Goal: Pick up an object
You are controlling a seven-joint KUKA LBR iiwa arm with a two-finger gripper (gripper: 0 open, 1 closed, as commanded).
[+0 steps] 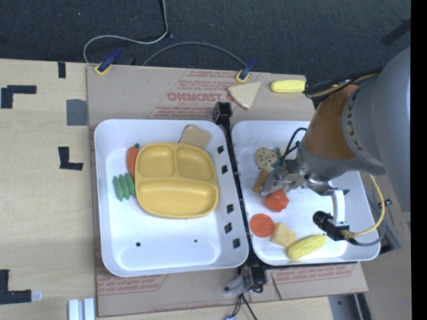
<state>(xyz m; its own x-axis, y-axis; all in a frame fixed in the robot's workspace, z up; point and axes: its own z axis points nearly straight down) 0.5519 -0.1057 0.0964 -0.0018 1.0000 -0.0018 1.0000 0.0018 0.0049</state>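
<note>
**Crowded grasp in the right bin risks a miss or a double pick**

The gripper (279,181) is low in the right bin (303,131), its tip among a tight knot of small items. Whether the fingers are released or clenched cannot be told from this view; the wrist and its fittings hide them, and nothing can be seen held between them.

The likeliest target is the red tomato-like piece (277,201), which lies just at 6 o'clock of the tip. A brown stick-shaped piece (261,179) lies at 9 o'clock, touching or nearly so, and a speckled cookie (265,157) lies at 11 o'clock.

Risks, as judged from this layout:
- The round red piece could roll or squirt out as the fingers close.
- The brown piece could be caught alongside, or wedge the fingers apart.
- A lift could drag neighbours toward the orange disc (262,225), the yellow cheese block (283,235) and the corn cob (306,247) at 6 o'clock.

The left bin (107,199), holding the yellow divided plate (177,180), lies well apart.
</note>
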